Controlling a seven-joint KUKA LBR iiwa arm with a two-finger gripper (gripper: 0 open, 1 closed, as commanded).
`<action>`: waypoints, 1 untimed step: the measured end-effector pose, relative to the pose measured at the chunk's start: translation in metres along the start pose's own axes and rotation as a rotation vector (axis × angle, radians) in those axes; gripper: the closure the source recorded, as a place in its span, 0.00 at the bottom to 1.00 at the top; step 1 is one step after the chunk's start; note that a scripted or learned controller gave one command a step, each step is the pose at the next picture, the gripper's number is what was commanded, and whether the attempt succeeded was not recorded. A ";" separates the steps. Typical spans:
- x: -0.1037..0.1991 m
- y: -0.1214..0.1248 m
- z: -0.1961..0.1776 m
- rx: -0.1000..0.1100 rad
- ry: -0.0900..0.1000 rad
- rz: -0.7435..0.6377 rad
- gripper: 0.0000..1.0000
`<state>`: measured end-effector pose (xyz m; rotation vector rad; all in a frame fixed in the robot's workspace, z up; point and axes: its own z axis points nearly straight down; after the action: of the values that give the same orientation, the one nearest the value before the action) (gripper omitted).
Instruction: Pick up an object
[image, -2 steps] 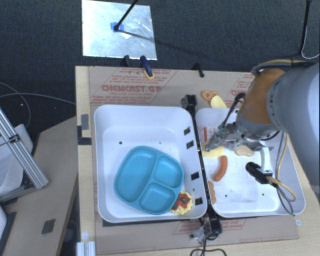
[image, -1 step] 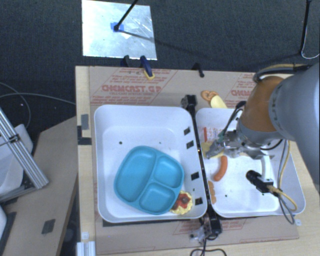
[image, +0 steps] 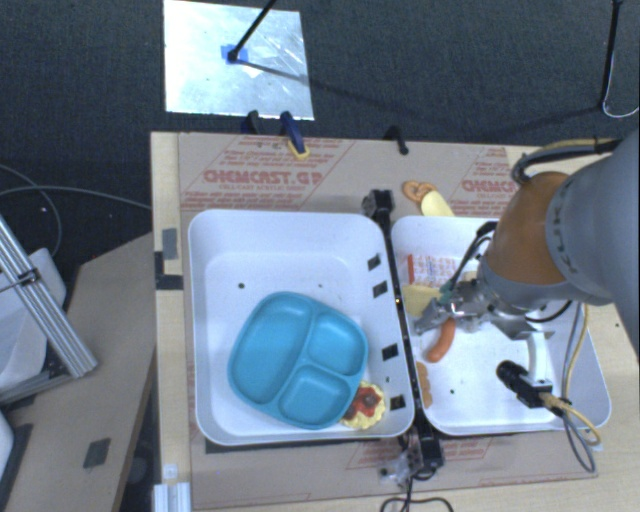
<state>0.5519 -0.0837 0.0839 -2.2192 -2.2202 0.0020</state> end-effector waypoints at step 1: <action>0.000 0.002 -0.011 -0.005 0.000 -0.001 1.00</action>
<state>0.5543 -0.0835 0.0952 -2.2213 -2.2240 -0.0035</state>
